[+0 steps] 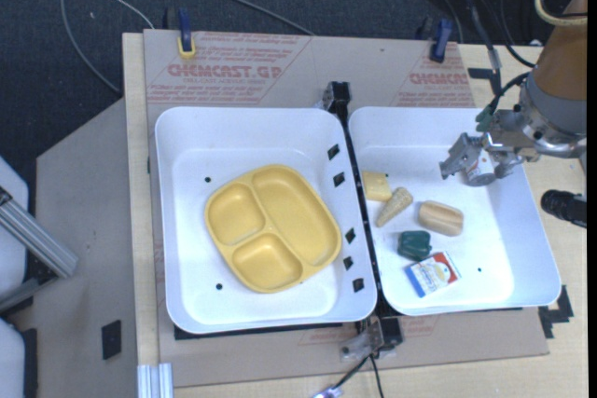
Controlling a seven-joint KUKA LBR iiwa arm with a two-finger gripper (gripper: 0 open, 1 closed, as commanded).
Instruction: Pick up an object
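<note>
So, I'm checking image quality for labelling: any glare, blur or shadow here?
Camera view: even overhead light, soft shadows; the white bins look bright but keep detail; the yellow tray is sharp; the gripper looks slightly soft; small items are low in detail.

Pincer [464, 165] above right bin [522, 284], yellow tray [271, 226] left.

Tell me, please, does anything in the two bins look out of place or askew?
Nothing stands out. The yellow divided tray lies flat but turned at an angle in the left bin; the small items sit loosely grouped in the right bin, none spilled.
</note>
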